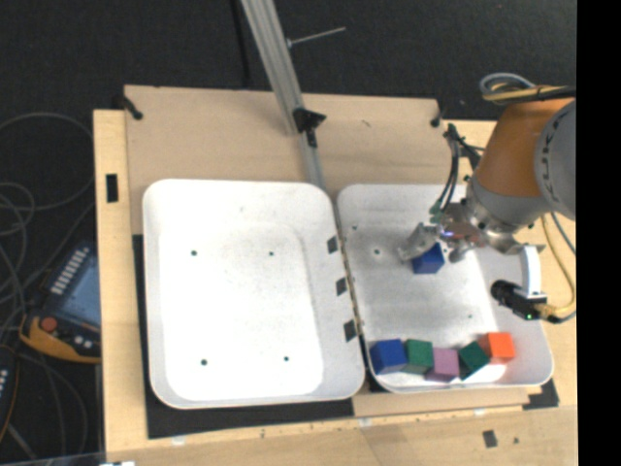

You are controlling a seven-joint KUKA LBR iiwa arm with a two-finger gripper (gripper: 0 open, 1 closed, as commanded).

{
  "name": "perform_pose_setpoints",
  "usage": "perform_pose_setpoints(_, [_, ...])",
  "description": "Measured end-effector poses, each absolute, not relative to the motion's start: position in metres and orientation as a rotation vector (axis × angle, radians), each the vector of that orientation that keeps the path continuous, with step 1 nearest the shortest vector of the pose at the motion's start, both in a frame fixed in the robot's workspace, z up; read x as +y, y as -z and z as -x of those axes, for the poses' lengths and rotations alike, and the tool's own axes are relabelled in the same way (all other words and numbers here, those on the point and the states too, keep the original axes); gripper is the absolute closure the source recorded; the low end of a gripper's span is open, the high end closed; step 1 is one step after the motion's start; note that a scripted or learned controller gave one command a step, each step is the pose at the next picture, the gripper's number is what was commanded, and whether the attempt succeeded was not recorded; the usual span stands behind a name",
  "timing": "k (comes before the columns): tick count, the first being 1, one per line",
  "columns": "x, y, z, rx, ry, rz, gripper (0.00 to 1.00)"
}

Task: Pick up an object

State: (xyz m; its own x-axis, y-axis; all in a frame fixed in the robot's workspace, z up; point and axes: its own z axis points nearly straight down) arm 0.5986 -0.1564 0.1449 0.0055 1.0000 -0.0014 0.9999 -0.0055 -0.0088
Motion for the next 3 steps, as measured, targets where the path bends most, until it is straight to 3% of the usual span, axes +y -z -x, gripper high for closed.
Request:
perform_pose_setpoints(1, [-0.158,-0.178,-0.59,-2.224,0.002,2.225,0.0])
perform_pose_setpoints(2, [-0.167,-0.093,-0.618,-2.226,-0.003,2.22,0.0])
perform_pose_setpoints(3, [-0.169,-0.109,-0.619,-2.224,0.003,2.227,1.0])
